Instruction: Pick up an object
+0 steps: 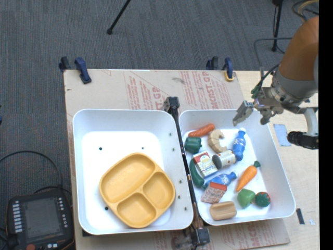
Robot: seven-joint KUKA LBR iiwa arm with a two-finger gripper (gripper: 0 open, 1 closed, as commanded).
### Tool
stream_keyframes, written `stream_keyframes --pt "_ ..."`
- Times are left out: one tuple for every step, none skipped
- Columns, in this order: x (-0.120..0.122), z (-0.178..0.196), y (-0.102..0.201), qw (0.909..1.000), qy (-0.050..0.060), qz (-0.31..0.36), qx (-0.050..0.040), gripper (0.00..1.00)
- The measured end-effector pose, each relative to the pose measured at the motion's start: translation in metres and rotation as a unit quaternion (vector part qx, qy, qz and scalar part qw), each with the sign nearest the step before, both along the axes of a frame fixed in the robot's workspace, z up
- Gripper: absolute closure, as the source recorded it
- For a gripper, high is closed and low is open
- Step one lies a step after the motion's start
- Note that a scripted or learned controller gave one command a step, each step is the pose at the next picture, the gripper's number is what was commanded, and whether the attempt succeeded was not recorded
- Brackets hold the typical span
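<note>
The right bin (276, 155) holds several toy foods: a red sausage (202, 130), a croissant (217, 139), a blue bottle (239, 145), a green pepper (192, 144), a small can (223, 159), a carrot (247, 176), a bread loaf (223, 210) and a red tomato (262, 199). My gripper (253, 115) hangs above the bin's far right corner, well above the items. It is open, and nothing sits between its fingers (240, 113).
The left bin (88, 124) carries a yellow divided plate (137, 189). Blue clamps (82, 69) grip the board's far edge. A teach pendant (39, 217) lies at the lower left. A tripod leg (122, 9) crosses the carpet behind the bench.
</note>
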State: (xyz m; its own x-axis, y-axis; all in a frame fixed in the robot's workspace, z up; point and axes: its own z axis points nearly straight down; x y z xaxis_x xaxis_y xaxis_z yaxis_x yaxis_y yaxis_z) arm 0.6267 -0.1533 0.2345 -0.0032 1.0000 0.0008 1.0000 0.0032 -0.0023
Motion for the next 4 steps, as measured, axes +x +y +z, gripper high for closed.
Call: stream_keyframes --pt "0.017 -0.148 0.032 1.0 0.001 0.0 0.0004 0.0" --pt "0.017 -0.137 0.032 1.0 0.001 0.0 0.0008 1.0" --pt "-0.024 -0.043 0.031 1.0 -0.001 -0.001 0.0 1.0" --pt "0.007 -0.147 0.071 1.0 0.001 -0.001 -0.0004 1.0"
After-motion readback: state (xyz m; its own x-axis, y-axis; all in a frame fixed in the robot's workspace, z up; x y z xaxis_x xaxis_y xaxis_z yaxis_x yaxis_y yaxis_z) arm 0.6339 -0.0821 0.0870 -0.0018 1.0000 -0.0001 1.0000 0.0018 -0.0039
